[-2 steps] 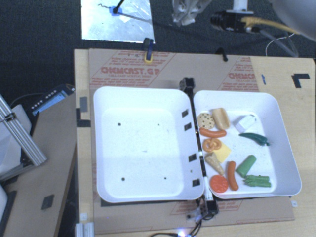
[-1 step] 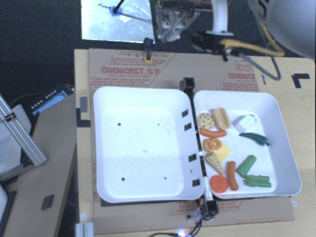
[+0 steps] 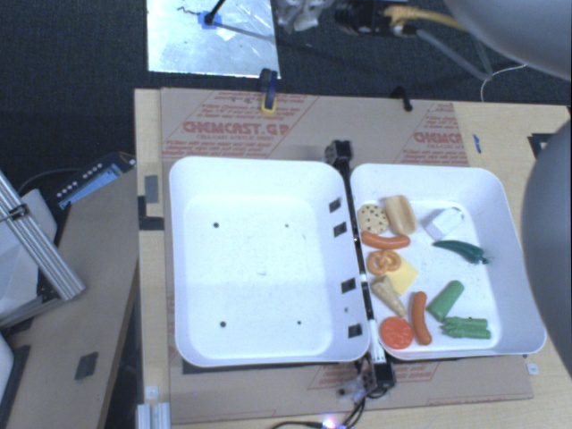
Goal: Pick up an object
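Where the grey arm [image 3: 514, 12] curves across the far right corner, a blurred metallic gripper [image 3: 304, 0] hangs beyond the bench, well apart from both bins. At that blur I cannot tell whether it is open or closed, and nothing shows in its grasp.

All the pickable pieces lie in the right bin [image 3: 505, 231], a smooth white tray with rounded corners. They look like glossy plastic toy food:
- a speckled round cracker [image 3: 372, 218] just beside a tan bread roll [image 3: 399, 213]
- a small white block [image 3: 444, 221]
- an orange-red sausage [image 3: 385, 239]
- a curved dark green pepper [image 3: 461, 251]
- a looped pretzel [image 3: 384, 262] touching a yellow cheese square [image 3: 404, 277]
- a second sausage [image 3: 419, 317] between a round red tomato [image 3: 397, 332] and a stubby green cucumber [image 3: 444, 300]
- a bundle of green beans [image 3: 466, 328] at the near right

The left bin [image 3: 259, 257] is matte white with four dark dots.

Both bins sit on a brown cardboard sheet [image 3: 241, 123] printed in red. It covers a pale wooden bench [image 3: 147, 150]. Beyond lies dark carpet [image 3: 71, 43] with a shiny metal plate [image 3: 179, 25].
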Robot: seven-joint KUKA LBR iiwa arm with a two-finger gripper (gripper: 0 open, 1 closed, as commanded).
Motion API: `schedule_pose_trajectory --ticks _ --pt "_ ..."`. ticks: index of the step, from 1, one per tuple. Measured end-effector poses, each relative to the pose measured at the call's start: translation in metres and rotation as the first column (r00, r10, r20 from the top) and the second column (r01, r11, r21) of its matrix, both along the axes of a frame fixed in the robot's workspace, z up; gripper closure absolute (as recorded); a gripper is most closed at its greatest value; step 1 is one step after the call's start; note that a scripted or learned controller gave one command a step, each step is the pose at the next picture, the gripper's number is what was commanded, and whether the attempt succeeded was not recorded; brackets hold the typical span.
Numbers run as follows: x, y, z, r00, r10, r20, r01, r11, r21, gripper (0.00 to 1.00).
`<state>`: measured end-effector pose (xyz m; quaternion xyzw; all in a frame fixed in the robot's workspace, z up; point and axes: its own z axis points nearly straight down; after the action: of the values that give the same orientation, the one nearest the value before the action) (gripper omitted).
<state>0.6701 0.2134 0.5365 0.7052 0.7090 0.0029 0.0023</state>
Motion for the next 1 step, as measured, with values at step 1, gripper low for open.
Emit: schedule_pose_trajectory --ticks 1 --pt "-0.0019 0.0 0.0104 1.0 0.004 -0.002 -0.004 1.0 0.0 1.0"
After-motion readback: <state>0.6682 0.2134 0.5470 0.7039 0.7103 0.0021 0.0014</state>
